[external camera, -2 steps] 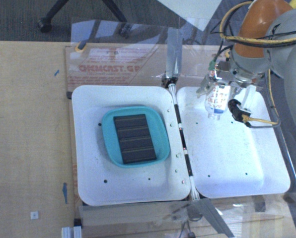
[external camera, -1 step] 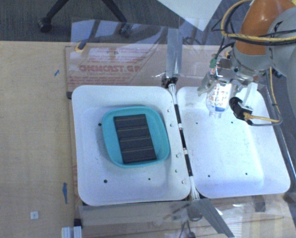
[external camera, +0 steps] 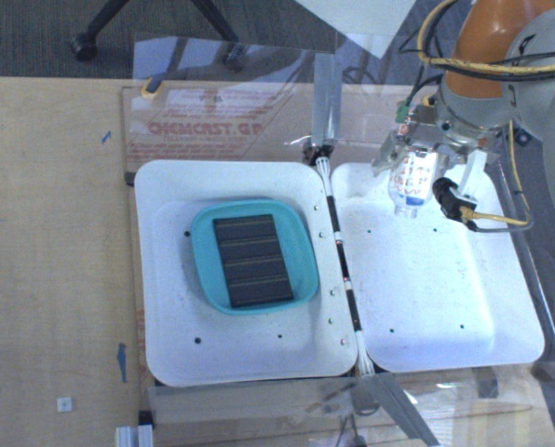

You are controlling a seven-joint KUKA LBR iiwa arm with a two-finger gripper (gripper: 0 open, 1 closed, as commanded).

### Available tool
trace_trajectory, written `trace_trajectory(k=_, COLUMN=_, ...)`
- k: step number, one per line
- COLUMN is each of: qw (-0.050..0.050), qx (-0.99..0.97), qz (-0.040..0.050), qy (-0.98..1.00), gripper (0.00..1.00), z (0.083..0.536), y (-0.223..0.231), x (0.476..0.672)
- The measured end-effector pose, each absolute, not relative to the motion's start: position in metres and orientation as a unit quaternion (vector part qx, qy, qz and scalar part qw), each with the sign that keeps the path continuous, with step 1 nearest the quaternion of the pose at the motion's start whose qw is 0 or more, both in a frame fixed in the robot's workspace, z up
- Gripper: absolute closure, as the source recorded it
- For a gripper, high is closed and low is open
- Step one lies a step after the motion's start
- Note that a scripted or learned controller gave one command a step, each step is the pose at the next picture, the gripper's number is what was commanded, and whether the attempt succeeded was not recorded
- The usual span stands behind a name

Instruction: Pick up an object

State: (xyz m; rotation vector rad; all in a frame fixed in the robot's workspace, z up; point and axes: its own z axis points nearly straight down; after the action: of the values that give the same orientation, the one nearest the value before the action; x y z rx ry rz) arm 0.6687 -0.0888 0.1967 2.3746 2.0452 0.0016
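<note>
The grey arm with its orange band (external camera: 496, 26) reaches in from the right and hangs over the far part of the right shallow white bin (external camera: 445, 343), and its tool (external camera: 417, 180) carries a small clear plastic bottle with a pale printed label (external camera: 412, 182) directly under the wrist. The bottle appears pinched between the two metal fingers, one of which shows at its left flank (external camera: 389, 156), so I judge the tool narrowed onto it rather than standing wide; the contact is partly masked by the wrist hardware, so the hold is likely rather than certain. The bottle's long axis runs nearly up and down in the view, its lower end pointing toward the near side of the bin, in line with the tool rather than across it. Whether the bottle's lower end rests on the bin floor or hangs just clear of it cannot be told from this slant. The one relation that matters is therefore already settled: the object lies straight beneath the tool, not off to a side, and any coming move is a vertical one. In the left shallow white bin (external camera: 166, 343) a teal rounded plastic tray bearing a dark ribbed slab (external camera: 251, 257) sits well apart from the tool, across the divider on the worktop (external camera: 54, 250).
</note>
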Motion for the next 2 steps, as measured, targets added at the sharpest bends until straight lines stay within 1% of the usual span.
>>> trace_trajectory(k=1, qw=0.004, qx=0.758, qz=0.0006, qy=0.652, gripper=1.00, z=0.107, y=-0.149, x=0.669)
trace_trajectory(k=2, qw=0.001, qx=0.743, qz=-0.0001, qy=0.670, gripper=1.00, z=0.136, y=-0.113, x=0.667)
